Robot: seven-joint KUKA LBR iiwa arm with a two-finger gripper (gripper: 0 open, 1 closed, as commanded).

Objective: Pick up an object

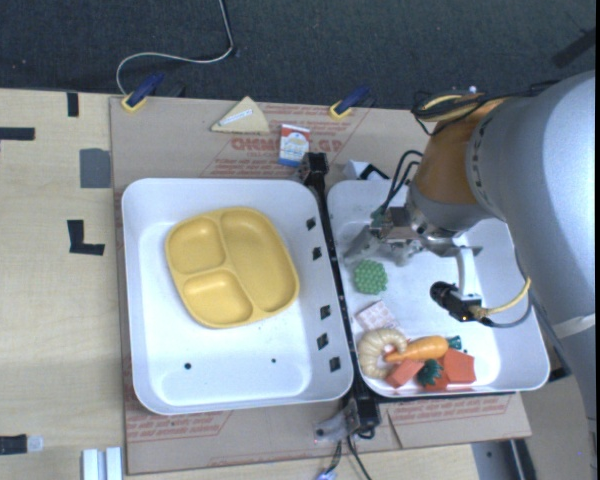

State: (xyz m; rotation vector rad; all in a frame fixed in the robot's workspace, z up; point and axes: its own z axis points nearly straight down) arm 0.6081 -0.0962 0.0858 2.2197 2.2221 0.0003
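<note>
My gripper hangs over the upper left part of the right bin, open, with nothing between its fingers. Just below it lies a small round green object, apart from the fingertips. Further toward the bin's front sit a pink-and-white packet, a pale ring-shaped pastry, an orange carrot and a red block, all bunched together. The grey arm with its orange band comes in from the right and hides the bin's back right corner.
The left bin holds a yellow divided plate. A black divider runs between the bins. Behind the bins lie a small red-and-white carton and a tan wedge on the cardboard.
</note>
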